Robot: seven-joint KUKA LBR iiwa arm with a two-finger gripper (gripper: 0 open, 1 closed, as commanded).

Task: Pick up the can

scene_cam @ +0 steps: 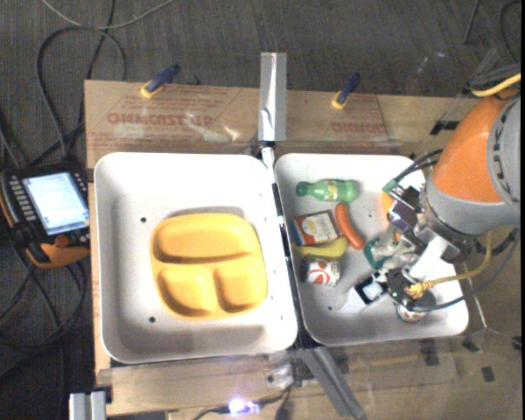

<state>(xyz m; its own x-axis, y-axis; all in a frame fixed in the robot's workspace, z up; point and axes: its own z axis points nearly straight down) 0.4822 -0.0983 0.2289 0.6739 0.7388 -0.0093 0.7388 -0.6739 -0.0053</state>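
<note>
We find the gripper point(383, 254) over the right bin point(437, 326); we cannot tell whether it is apart or together. The can point(322, 272) lies in that bin, near the gripper on its left-bin side and not in its grasp. A banana point(325, 248) sits just beside the can. An orange sausage point(349, 225), a red packet point(314, 227) and a green bottle point(326, 190) lie further from the gripper. Well apart from the gripper, the left bin point(122, 191) holds a yellow tray point(212, 263).

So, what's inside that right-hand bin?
A green bottle, red packet, sausage, banana and the red-and-white can. The arm covers the right side of the bin, hiding anything beneath.
</note>
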